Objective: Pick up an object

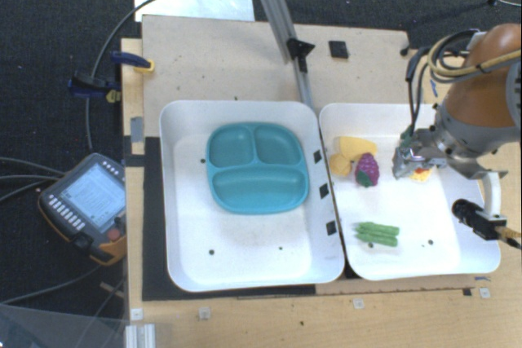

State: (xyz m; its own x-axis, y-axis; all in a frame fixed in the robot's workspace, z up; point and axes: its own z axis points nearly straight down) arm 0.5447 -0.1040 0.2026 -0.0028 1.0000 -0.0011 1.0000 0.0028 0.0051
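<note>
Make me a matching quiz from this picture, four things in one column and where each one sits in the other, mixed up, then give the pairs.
Things:
1. teal divided plate
2. purple grapes
3. green beans
4. pincer

Places:
A. near edge of the right bin, alone
B. over the right bin, above a small yellow and red thing
C. left bin
D. right bin, against a yellow piece

Pairs: 1-C, 2-D, 3-A, 4-B

A light wooden bench [245, 65] carries two white bins: the left bin [183, 257] touches the right bin [408, 261]; a small black block [338, 50] lies behind them.
</note>
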